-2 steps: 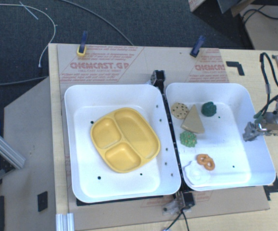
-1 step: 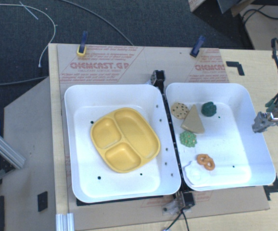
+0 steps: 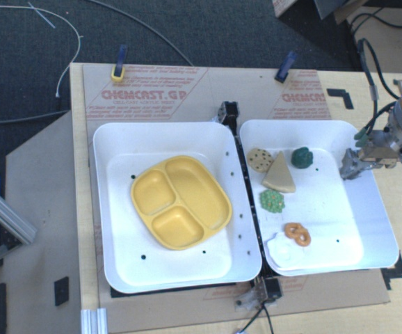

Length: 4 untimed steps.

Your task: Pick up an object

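Note:
In the right bin [image 3: 368, 214] lie several small food toys: a round speckled cookie [image 3: 259, 159], a tan wedge [image 3: 280, 175], a dark green ball [image 3: 302, 157], a light green bumpy cluster [image 3: 272, 201] and an orange pretzel [image 3: 298, 234]. My gripper [image 3: 350, 165] hangs at the right bin's upper right side, over bare white floor, well to the right of the green ball. Nothing shows between its fingers.
The left bin [image 3: 117, 152] holds a yellow three-compartment plate [image 3: 180, 201]. Blue clamps [image 3: 120, 59] [image 3: 285, 66] grip the board's far edge. Cables [image 3: 371, 82] trail near the arm at right. A black clip [image 3: 228, 111] sits between the bins at the back.

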### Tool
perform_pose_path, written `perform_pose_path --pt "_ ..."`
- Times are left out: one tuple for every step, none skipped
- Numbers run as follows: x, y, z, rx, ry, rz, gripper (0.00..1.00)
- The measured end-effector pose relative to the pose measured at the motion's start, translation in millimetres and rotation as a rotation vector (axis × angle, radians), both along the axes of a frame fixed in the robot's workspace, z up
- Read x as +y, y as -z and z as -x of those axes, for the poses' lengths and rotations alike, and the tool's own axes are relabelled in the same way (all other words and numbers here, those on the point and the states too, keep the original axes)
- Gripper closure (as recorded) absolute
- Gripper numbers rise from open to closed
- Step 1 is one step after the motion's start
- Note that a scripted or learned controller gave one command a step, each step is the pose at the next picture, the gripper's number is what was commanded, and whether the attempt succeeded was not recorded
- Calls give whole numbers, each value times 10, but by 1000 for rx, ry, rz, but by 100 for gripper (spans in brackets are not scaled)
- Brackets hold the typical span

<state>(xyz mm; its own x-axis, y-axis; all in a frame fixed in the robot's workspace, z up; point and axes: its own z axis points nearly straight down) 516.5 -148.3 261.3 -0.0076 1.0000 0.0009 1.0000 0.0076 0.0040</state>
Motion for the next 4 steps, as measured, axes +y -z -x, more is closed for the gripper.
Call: perform_pose_path --pt "527 148 -169 7 1 -2 100" --pt "1039 79 -347 3 4 -1 100" --pt "1536 220 -598 2 1 -1 100" --pt "2043 146 -768 1 2 -1 100"
